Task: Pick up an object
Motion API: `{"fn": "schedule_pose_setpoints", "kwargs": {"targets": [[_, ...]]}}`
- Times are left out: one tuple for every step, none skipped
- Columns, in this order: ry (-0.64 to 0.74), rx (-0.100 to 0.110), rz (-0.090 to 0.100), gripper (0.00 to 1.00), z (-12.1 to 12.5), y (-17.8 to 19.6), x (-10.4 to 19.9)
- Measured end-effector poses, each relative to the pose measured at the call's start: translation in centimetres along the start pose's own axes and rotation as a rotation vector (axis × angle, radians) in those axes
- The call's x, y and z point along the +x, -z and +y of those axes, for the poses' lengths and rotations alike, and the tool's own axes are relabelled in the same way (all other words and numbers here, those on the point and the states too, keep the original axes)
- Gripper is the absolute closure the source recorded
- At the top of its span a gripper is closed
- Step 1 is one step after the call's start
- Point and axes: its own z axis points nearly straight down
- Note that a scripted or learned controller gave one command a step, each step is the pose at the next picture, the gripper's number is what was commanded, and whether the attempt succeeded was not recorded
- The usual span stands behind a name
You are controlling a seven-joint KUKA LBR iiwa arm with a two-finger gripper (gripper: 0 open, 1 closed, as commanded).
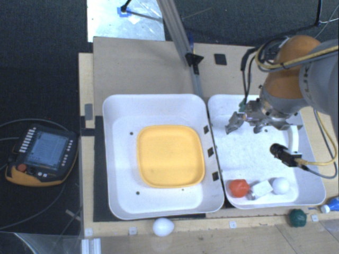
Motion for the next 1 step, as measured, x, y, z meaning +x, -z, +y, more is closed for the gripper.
{"fn": "schedule_pose_setpoints", "kwargs": {"targets": [[0.0, -0.004, 0.0, 1.0, 0.08, 1.26, -0.02]]}}
